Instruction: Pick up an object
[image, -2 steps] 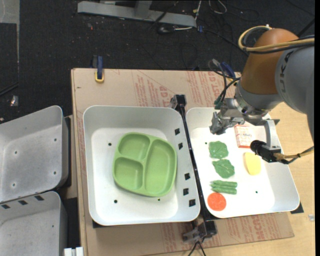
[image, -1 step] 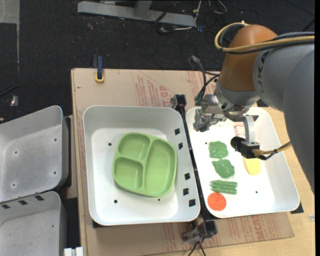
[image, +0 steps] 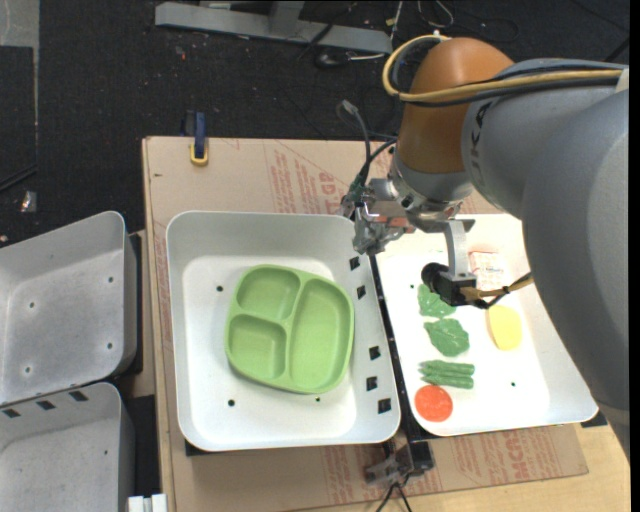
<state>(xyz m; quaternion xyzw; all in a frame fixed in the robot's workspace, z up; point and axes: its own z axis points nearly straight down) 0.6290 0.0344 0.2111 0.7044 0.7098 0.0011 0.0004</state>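
Note:
My gripper (image: 373, 228) hangs over the top end of the divide between the two bins, under the orange wrist band. No object shows in it. In the right bin (image: 535, 392) lie a small green leafy piece (image: 434, 303), a darker green lump (image: 448, 337), a green bean pod (image: 447, 374), a red-orange disc (image: 433, 402) and a yellow lemon-like piece (image: 505, 327). The leafy piece is the nearest of these to the gripper, below and to its right.
The left bin (image: 200, 250) holds a light green divided plate (image: 290, 328). A white and red card (image: 486, 266) lies at the right bin's top, partly under the arm. Grey metal trays (image: 60, 300) sit at far left. The cardboard base (image: 260, 170) extends behind the bins.

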